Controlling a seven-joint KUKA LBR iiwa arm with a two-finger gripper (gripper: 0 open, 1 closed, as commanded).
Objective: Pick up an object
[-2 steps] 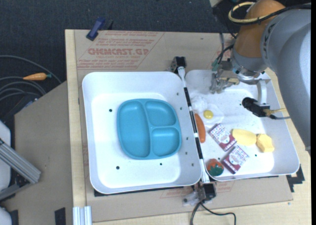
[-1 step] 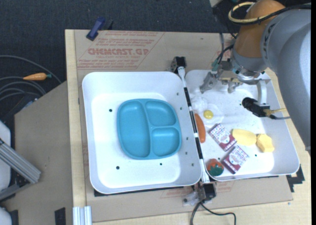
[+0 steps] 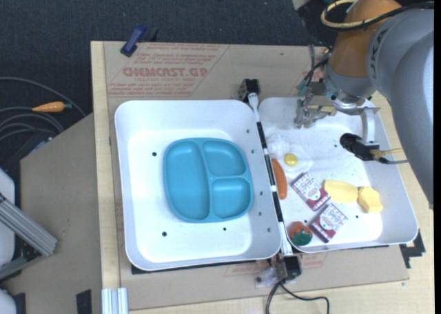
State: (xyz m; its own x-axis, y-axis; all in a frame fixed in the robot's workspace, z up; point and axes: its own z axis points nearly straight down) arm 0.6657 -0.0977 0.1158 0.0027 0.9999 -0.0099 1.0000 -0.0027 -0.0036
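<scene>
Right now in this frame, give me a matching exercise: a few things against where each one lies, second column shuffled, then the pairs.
Things:
1. blue divided plate
2. orange carrot-shaped piece
3. small yellow ball
4. gripper

Places:
A. far end of the right bin
B. against the right bin's left wall
C. middle of the left bin
D. right bin, just right of the carrot-shaped piece's far end

Pairs: 1-C, 2-B, 3-D, 4-A
</scene>
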